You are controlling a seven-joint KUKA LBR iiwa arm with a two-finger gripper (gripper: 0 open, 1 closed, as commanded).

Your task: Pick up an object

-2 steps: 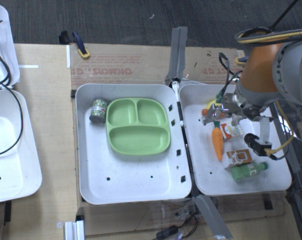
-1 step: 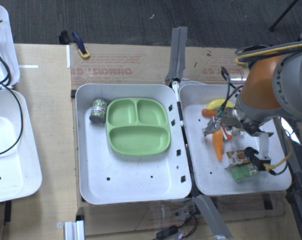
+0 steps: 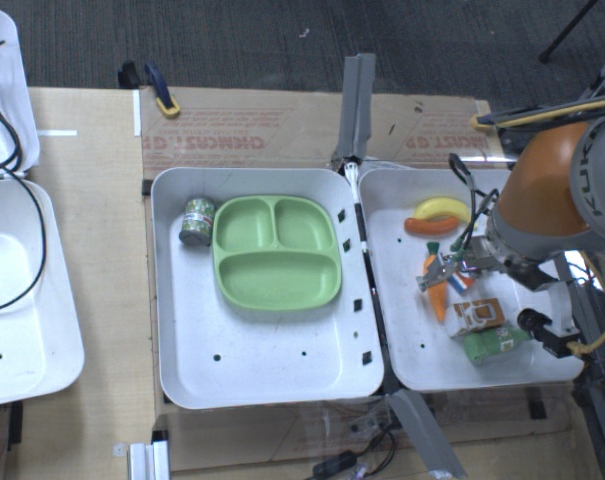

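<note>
The counter carries 2 shallow white bins side by side, and the grey arm with its orange band reaches into the right-hand white bin from the right. Its tool hangs low over a cluster of small things: a slim orange carrot-shaped piece, a yellow banana-shaped toy with an orange-red sausage-shaped piece just below it, a brown printed packet and a green box-like item. Whether the tool is apart or together cannot be told; the metal parts blur into the clutter beneath. The likeliest target appears to be the carrot piece, lying directly under the tool near the middle of the right bin. Its long axis runs roughly up and down the view, slightly tilted, the narrower end seemingly pointing toward the near rim. A sound grasp would close across that axis, at the middle, clear of the neighbouring packet. The left-hand white bin holds a green 3-compartment plastic plate and a small green-labelled can just beside it.
</note>
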